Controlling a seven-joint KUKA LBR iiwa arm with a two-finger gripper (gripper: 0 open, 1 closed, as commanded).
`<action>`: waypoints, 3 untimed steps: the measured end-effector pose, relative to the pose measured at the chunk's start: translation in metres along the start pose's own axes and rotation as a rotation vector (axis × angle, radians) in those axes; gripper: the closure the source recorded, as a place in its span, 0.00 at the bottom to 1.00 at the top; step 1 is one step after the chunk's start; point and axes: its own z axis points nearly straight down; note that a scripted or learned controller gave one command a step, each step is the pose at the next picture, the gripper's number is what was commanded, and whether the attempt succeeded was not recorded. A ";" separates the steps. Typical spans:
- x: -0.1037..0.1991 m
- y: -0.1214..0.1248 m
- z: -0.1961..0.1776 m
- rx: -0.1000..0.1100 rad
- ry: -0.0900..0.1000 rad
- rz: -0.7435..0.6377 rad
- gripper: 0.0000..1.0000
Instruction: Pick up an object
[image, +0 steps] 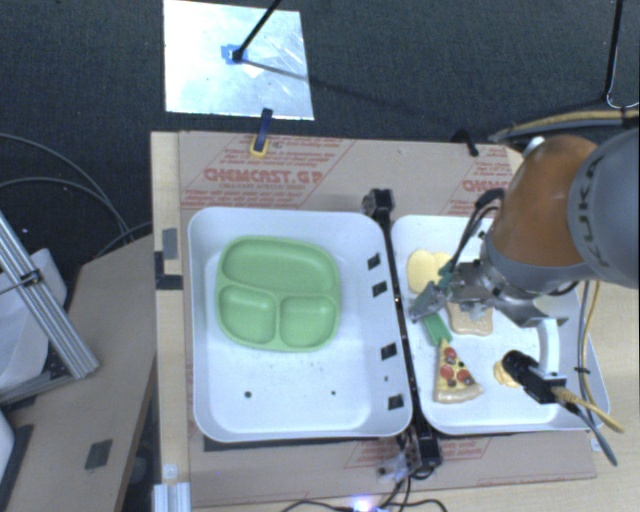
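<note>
The toy pizza slice (456, 373) lay flat near the front of the right bin (500, 420), likely light, stiff and slick, best nipped across its narrow tip. Just behind it the gripper (432, 302) hung low over a green stick-shaped piece (435, 328), beside a tan toast-like piece (470, 320) and a yellow one (424, 267); whether its pincer was wide or narrow I could not tell. The green divided plate (278, 293) sat in the left bin (290, 420). Farthest back, the board (330, 175) read "CHEMCAST GP".
</note>
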 end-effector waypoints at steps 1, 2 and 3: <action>0.021 0.005 -0.031 0.001 -0.004 0.004 0.00; 0.010 0.005 0.007 0.008 -0.004 0.011 0.00; 0.009 0.039 0.005 0.002 -0.004 0.006 0.00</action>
